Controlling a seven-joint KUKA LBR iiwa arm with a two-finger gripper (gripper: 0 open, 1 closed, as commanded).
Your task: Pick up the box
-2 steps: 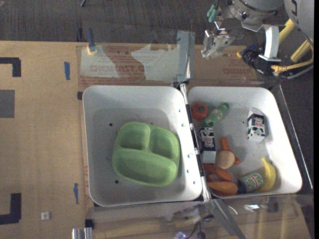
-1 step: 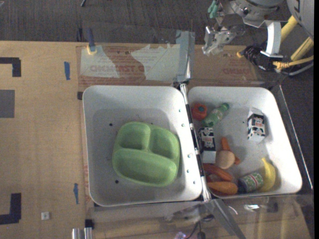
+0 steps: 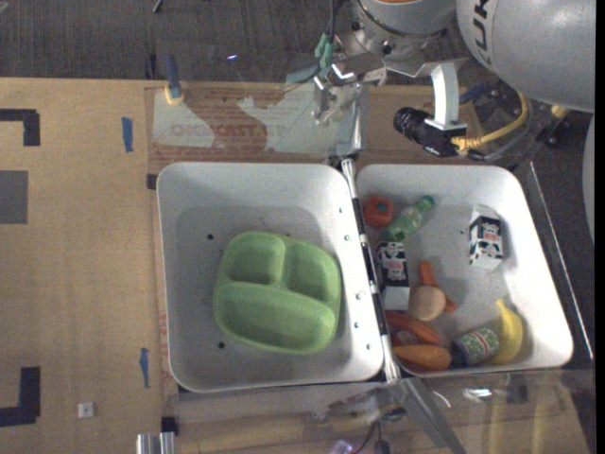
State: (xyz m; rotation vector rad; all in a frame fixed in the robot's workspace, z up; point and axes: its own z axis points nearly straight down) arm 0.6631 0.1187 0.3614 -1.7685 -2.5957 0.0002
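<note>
Tool (image 3: 333, 97) hangs above both bins' far edge.

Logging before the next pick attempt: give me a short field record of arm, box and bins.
gripper: raised beyond the bins' far edge, holding nothing
target box: white carton with black patches, right bin, near its far right wall, apart from the other items
second carton: by the divider
left bin: holds a green divided tray
other right-bin items: banana, carrot
</note>
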